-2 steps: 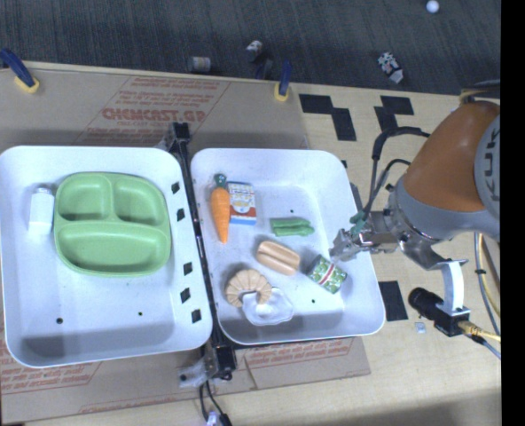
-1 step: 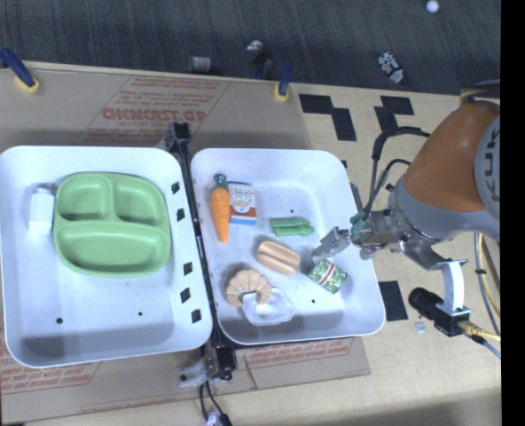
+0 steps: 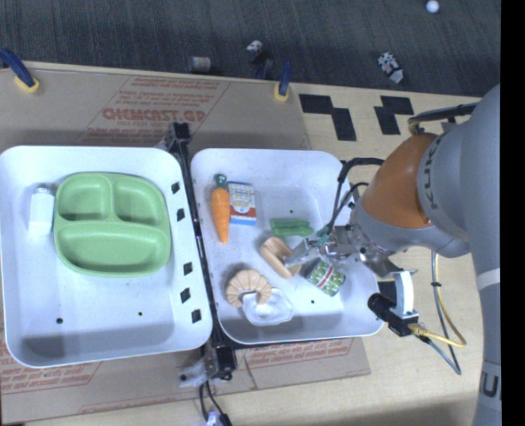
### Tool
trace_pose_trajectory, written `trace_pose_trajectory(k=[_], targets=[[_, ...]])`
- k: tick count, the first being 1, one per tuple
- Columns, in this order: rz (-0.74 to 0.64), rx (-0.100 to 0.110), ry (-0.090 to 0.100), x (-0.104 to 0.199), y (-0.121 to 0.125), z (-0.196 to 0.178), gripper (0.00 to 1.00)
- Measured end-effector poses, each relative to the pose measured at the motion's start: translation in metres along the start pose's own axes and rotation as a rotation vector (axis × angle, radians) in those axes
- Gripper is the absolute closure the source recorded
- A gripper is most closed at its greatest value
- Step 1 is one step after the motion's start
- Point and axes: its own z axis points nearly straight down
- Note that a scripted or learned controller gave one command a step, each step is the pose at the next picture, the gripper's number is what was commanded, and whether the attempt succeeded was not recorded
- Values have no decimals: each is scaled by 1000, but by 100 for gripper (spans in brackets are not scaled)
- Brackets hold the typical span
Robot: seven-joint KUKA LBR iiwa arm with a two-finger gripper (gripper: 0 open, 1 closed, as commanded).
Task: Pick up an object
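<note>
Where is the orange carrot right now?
The carrot lies in the right bin, near that bin's left wall toward the far end. A small orange-and-white box sits right beside it, on the side nearer the arm.

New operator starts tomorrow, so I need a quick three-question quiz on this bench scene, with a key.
1. True or false: the green tray lies in the same bin as the carrot.
2. Which bin is the gripper over? A) left bin B) right bin C) neither
3. Fill in: the small carton lies right beside the ____.

Key: 1 false, the tray is in the left bin; 2 B; 3 carrot.
</note>
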Motion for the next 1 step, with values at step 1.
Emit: trace_pose_trajectory(k=[1], targets=[[-5,2,4,1,1,-12,100]])
